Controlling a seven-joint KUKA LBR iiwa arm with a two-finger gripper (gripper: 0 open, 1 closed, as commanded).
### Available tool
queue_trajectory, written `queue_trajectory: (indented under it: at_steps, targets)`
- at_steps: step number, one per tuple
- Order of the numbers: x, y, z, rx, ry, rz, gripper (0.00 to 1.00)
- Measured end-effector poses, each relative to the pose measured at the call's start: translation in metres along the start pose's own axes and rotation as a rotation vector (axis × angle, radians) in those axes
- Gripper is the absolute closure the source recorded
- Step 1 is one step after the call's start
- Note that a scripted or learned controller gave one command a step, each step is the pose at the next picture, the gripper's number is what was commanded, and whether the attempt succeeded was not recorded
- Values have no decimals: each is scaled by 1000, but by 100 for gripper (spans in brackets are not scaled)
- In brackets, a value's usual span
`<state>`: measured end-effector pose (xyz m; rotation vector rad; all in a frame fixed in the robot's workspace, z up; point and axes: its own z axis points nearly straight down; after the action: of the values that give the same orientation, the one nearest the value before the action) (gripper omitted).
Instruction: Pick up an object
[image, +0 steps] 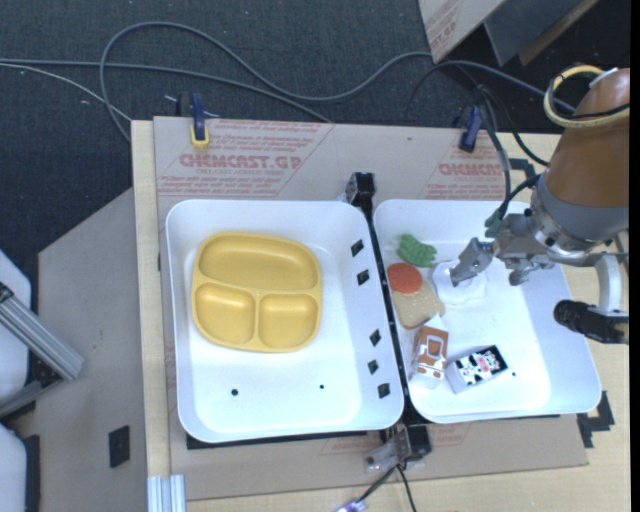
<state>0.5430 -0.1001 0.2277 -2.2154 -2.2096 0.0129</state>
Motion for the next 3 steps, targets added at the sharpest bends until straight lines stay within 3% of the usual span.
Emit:
queue_trajectory:
  at_steps: [1,3]
  targets:
    - [0,2,-6,-13,-2,-3,0]
    - [-6,2,90,-9,-1,-2,0]
